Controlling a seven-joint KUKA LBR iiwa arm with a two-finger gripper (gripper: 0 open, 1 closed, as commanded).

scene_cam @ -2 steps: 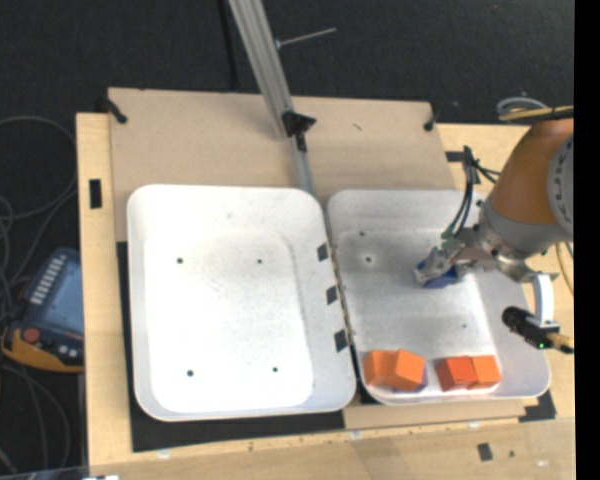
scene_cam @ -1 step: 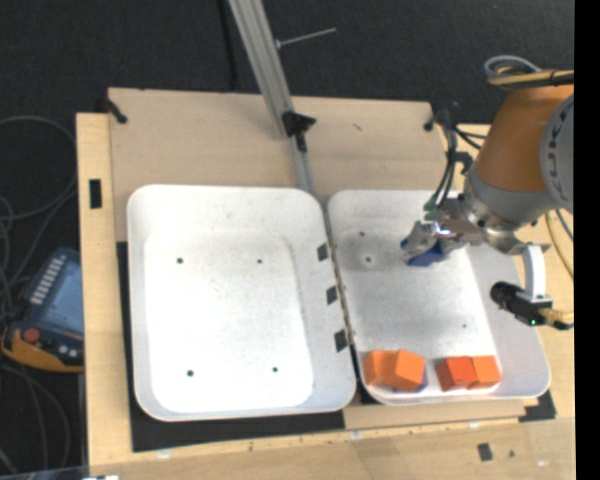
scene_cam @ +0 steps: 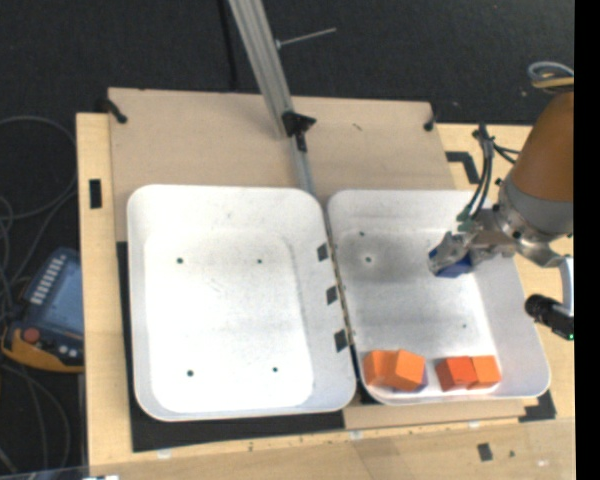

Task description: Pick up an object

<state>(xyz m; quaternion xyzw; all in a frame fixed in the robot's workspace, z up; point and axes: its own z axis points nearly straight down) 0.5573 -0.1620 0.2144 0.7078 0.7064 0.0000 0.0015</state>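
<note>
The tool (scene_cam: pixel 458 253) hangs over the right bin (scene_cam: pixel 400 218), a blue object (scene_cam: pixel 448 262) at its tip; whether its fingers grip it I cannot tell. Two orange blocks (scene_cam: pixel 394 368) (scene_cam: pixel 468 371) lie along that bin's near edge.

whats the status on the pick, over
Gripper over the right bin, a blue object at its tip, hold unconfirmed. Two orange blocks at that bin's near edge, untouched. Nothing in the way.
</note>
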